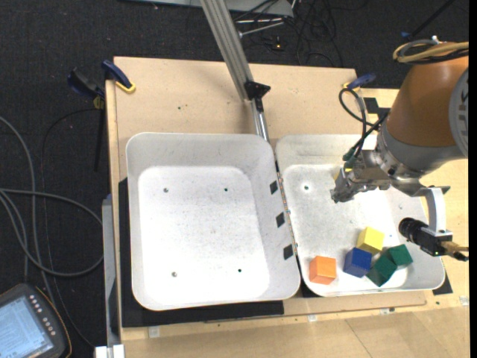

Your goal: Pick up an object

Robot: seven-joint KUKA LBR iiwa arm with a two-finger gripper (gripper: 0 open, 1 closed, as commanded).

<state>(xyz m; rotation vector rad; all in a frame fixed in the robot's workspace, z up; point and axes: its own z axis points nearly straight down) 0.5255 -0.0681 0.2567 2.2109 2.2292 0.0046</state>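
A wooden bench (223, 95) is seen from above against a dark floor strewn with cables. Two shallow white bins are borne side by side: the left bin (201, 218) and the right bin (313, 192). An angled metal strut (227, 36) crosses the upper part of the view.

The arm (428, 110) enters from the right, and the gripper (346, 189) is held over the upper middle of the right bin, well apart from the blocks. Whether the jaws are released or clenched cannot be told; nothing is seen between them.

The candidate objects are grouped in the lower right corner of the right bin. Five blocks are counted: one orange block (323, 269), one blue block (358, 262), one yellow block (370, 239) and two green blocks, the upper green block (400, 256) and the lower green block (381, 271). The orange block stands a little apart, to the left of the cluster; the other four are touching or nearly touching.

The blocks are judged to be light, rigid and not fragile, with flat, possibly smooth faces. A grasp across two opposite flat faces is advised. The orange block is judged the easiest to take, since room for the fingers is available on its sides. A tilted block may slip if taken by its edges.
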